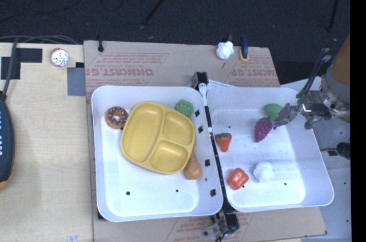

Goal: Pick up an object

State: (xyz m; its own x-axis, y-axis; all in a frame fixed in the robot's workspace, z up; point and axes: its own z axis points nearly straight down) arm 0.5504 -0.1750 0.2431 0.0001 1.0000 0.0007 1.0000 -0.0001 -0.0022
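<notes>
I'm in the approach step: nothing is lifted yet, and I read the arm (pixel 337 86) as lowering its gripper (pixel 284 116) into the right bin (pixel 317 163) from the three o'clock side. From this slant I cannot tell whether the claw is apart or together; the tip is a dark blur and nothing shows gripped in it. The tip sits between two candidates, just beside both: the green piece (pixel 273 110) at its eleven o'clock and the grapes (pixel 262 129) at its eight o'clock. Whether it touches either, I can't say. Those two lie near each other, which I judge to be the main hazard, since a closing claw could nudge one while catching the other. The rest of that bin is easier pickings, well apart from the tip: a strawberry (pixel 223 141) toward nine o'clock by the divider, a red pepper (pixel 238 178) toward seven o'clock, and a white lump (pixel 263 171) toward six o'clock. The left bin (pixel 114 189) holds a yellow tray (pixel 158 137), a doughnut (pixel 116 116), a green broccoli-like piece (pixel 184 107) and an orange piece (pixel 193 169). My next move, as I judge it, calls for settling on the grapes or the green piece, centring over it, descending to the floor, closing, then lifting straight up to check the hold.
</notes>
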